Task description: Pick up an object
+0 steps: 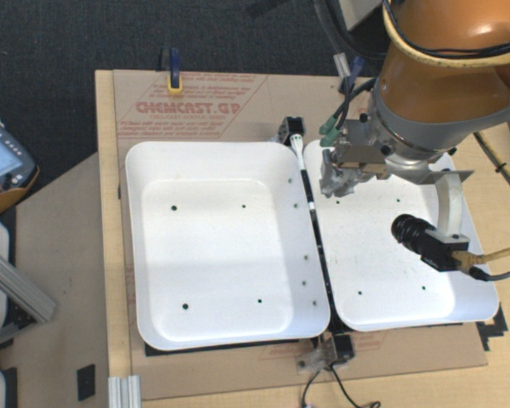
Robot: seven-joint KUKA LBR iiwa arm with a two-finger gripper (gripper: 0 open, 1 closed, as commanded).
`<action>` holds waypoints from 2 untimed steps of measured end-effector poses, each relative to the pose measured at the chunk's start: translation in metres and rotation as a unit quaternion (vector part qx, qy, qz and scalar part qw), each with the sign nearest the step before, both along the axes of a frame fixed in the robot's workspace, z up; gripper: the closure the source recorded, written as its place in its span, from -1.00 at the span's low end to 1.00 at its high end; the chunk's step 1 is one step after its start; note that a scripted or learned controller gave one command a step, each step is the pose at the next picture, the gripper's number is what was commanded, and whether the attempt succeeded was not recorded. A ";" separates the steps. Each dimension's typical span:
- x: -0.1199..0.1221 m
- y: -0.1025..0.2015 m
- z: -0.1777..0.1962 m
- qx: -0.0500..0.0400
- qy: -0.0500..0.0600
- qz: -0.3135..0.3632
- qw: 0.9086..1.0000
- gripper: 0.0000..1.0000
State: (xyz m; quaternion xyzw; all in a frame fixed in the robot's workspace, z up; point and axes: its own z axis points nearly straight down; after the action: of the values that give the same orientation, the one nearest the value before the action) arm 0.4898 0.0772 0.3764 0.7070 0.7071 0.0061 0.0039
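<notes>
Gripper (336, 181) above the right bin (382, 308), near its left wall; finger state cannot be told. No pickable object discernible near it; left bin (212, 245) lies beside

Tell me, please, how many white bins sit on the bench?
2. The left bin lies toward the view's left; the right bin touches it along the middle seam, and the arm covers part of it, so things there may be hidden.
</notes>
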 end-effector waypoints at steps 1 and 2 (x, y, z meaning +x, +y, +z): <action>-0.012 0.000 -0.082 -0.002 0.012 -0.001 1.000 1.00; -0.010 0.036 -0.068 -0.001 0.006 0.002 1.000 1.00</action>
State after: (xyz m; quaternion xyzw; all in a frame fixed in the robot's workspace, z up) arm 0.4793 0.1128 0.3081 0.7059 0.7084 0.0010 0.0003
